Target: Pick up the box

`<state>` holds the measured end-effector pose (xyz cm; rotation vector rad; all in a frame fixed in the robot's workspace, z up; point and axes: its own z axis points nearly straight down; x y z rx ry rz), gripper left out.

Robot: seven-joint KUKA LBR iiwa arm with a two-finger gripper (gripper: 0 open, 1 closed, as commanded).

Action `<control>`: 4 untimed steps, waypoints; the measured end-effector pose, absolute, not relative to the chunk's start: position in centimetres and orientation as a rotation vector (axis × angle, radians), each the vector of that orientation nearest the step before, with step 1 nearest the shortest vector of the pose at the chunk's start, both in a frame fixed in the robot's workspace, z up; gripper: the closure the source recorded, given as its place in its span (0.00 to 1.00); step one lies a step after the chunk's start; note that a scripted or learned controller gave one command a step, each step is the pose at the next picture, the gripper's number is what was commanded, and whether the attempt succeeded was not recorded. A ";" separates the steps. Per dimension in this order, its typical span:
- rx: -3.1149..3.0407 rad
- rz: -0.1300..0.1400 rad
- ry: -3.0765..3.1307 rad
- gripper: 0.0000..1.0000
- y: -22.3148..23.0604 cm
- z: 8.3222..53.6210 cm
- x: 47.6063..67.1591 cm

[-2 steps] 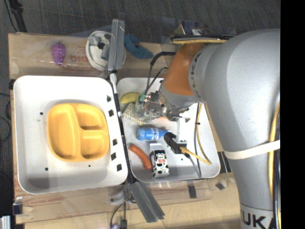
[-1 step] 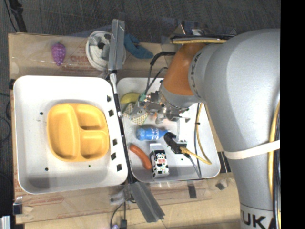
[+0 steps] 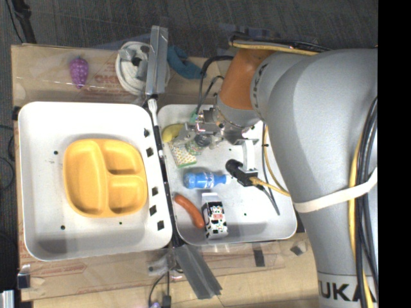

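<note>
A small white box point(image 3: 215, 220) with black-and-red print stands near the front of the right bin point(image 3: 282, 220). A flat packet with a green dotted pattern point(image 3: 183, 151) lies at the bin's back left, beside a yellow fruit point(image 3: 171, 132). My gripper point(image 3: 200, 133) hangs low over the back of this bin, just right of the fruit and at the upper edge of the dotted packet. It is well away from the white box. The wrist hides what lies directly under it.
A blue bottle point(image 3: 204, 180) lies mid-bin and a red sausage point(image 3: 188, 209) lies left of the white box. The left bin point(image 3: 38, 236) holds a yellow divided plate point(image 3: 106, 175). A purple object point(image 3: 79, 71) and a white coil point(image 3: 131, 66) sit on the bench behind.
</note>
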<state>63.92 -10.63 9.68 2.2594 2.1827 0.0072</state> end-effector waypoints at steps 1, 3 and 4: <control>2.304 0.008 2.127 0.00 -9.2 9.7 62.7; 2.218 -0.029 2.261 1.00 -9.7 9.8 65.3; 2.205 -0.032 2.270 1.00 -9.6 9.8 65.2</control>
